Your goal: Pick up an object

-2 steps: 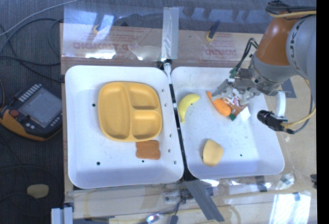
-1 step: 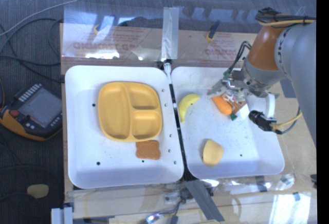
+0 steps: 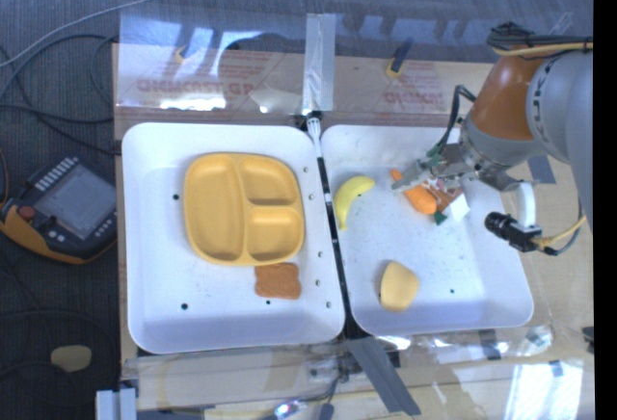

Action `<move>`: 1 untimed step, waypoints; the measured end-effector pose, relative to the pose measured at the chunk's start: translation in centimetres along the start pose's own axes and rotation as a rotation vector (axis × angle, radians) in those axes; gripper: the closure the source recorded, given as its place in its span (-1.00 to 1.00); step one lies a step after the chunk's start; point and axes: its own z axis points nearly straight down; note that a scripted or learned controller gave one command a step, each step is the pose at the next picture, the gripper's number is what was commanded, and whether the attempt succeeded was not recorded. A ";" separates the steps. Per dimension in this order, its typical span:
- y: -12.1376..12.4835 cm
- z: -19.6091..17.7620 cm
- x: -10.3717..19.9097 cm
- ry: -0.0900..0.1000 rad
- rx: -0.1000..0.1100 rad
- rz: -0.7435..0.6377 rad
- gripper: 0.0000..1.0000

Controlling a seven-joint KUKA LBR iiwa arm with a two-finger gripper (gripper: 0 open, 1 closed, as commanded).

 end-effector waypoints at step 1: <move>0.4 -1.3 -0.3 -0.007 -0.013 0.002 1.00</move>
